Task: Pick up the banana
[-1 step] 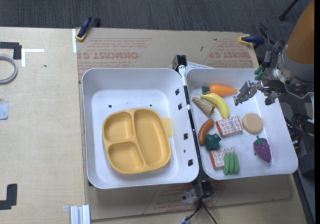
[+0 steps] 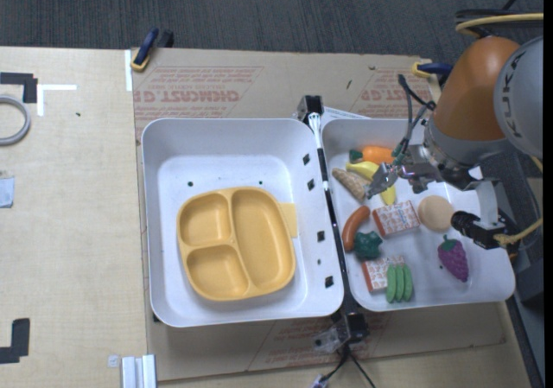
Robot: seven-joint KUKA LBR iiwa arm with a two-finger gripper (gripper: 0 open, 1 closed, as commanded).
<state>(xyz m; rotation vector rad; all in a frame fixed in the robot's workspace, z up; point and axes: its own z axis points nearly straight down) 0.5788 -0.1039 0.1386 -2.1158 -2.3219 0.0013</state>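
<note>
The yellow banana [image 2: 364, 169] lies in the upper left part of the right bin [image 2: 484, 284], between an orange piece and a tan bread-like piece. My gripper [image 2: 383, 181] hangs directly over the banana's middle and covers part of it. A yellow end shows on each side of the gripper, one at the upper left and one at the lower right. The banana seems to rest on the bin floor among the other toys.
Around the banana lie an orange piece [image 2: 378, 153], a tan roll [image 2: 349, 182], a red sausage [image 2: 354, 225], a carton [image 2: 397, 219], an egg [image 2: 435, 213], broccoli [image 2: 368, 244], purple grapes [image 2: 454, 258] and green beans [image 2: 398, 283]. The left bin [image 2: 164, 205] holds a yellow divided plate [image 2: 235, 242].
</note>
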